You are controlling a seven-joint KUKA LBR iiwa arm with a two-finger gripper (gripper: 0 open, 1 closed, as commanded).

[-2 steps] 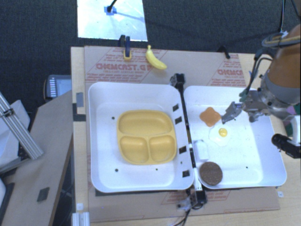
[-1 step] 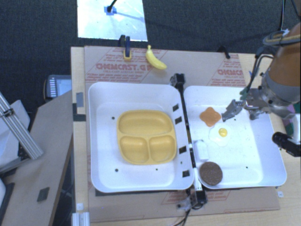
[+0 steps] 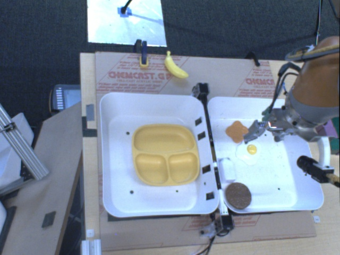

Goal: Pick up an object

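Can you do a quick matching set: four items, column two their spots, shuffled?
Items:
1. tray
2. banana
3. fried egg
4. brown disc

Spots:
A. right bin, near front edge
B. left bin
C. on the board behind the bins
D. right bin, middle, just below the gripper

Pairs: 1-B, 2-C, 3-D, 4-A

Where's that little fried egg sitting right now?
The fried egg lies in the right bin, just below the gripper and the orange piece, above the brown disc.
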